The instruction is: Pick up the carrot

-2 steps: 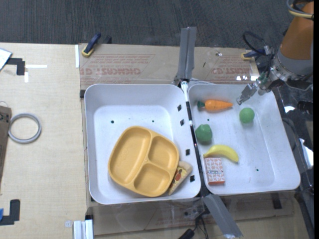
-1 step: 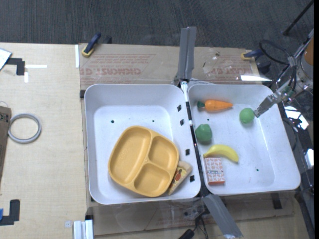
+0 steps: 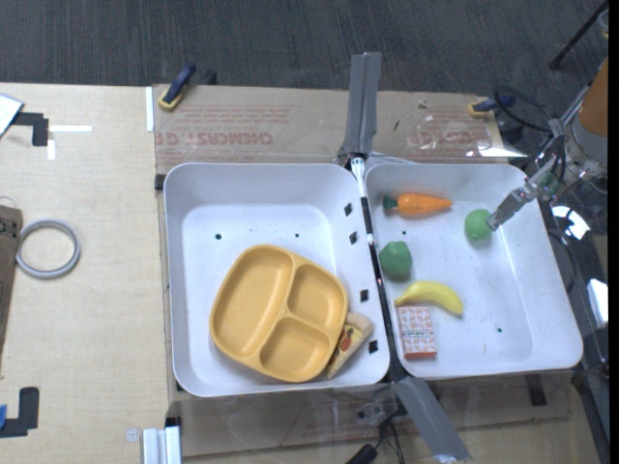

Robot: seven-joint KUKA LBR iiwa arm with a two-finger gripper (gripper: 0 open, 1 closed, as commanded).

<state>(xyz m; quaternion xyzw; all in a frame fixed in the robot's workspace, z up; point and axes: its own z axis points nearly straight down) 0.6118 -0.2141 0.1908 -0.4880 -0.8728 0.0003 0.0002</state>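
- Reaching in from the right, the gripper point(image 3: 501, 217) was seen low over the right bin point(image 3: 542, 346), its tip just beside a green ball point(image 3: 478, 226); whether anything was clasped could not be told.
- The carrot point(image 3: 422, 204) was found lying flat near the far wall of the right bin, close to the divider, well clear of the gripper's tip.
- It was shown as an orange tapered body with a small green stub at its left end, the point turned to the right.
- For the step in hand, a shift left past the green ball was judged necessary, so that the ball would not be nudged.
- A grasp across the thick middle of the carrot, at right angles to its length, was judged the surest.
- The nearby bin wall was judged a risk to a clean descent.
- A green round toy point(image 3: 395, 259) and a banana point(image 3: 432, 297) were set nearer, apart from the carrot.
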